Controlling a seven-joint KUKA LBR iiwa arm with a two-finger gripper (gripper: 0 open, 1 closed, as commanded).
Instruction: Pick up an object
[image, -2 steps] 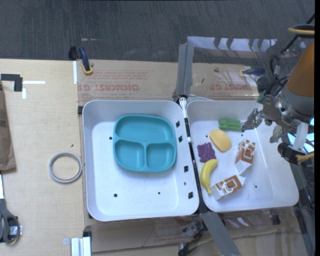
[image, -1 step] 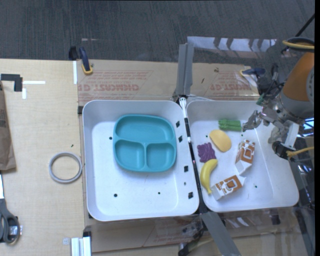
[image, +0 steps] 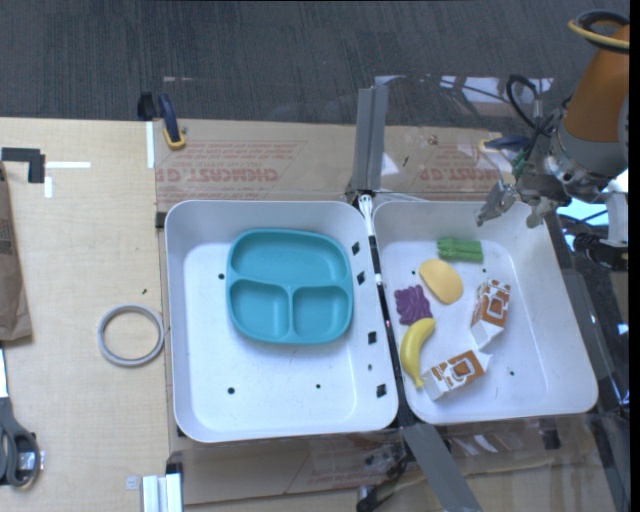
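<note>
Objects wait in the right bin: a banana, a yellow potato-shaped piece, purple grapes. My gripper hangs over the far right corner, jaws spread, holding nothing. I judge approach comes first: choose one piece, descend, close.

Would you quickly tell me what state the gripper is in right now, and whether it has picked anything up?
Gripper: open, holding nothing, above the right bin's far edge.
</note>
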